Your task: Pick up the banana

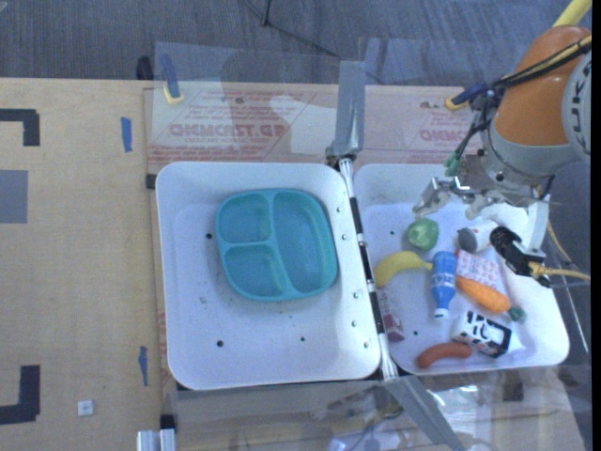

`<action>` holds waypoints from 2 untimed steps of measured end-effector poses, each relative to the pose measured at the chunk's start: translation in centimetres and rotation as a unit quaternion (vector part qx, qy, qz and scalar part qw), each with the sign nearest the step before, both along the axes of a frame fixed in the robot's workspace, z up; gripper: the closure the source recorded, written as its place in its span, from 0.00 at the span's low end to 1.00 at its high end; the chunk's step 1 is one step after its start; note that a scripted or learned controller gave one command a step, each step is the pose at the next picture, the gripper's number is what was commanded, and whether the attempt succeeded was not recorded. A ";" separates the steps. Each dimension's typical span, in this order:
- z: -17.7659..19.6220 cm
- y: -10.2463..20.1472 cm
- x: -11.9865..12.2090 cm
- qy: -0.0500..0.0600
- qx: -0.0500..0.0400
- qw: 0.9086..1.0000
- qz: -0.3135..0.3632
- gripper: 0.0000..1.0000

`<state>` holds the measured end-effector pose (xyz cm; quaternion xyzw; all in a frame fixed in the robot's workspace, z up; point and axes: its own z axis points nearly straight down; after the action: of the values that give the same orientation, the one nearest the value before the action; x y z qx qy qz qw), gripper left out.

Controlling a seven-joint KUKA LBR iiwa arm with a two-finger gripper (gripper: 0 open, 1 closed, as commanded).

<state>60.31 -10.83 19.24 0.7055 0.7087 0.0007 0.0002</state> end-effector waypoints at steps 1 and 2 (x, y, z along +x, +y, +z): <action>1.1 0.0 0.1 -0.002 0.000 1.000 0.000 1.00; -0.5 3.3 0.0 0.000 0.000 1.000 -0.010 1.00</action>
<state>60.33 -7.55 18.77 0.7122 0.7019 0.0006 -0.0001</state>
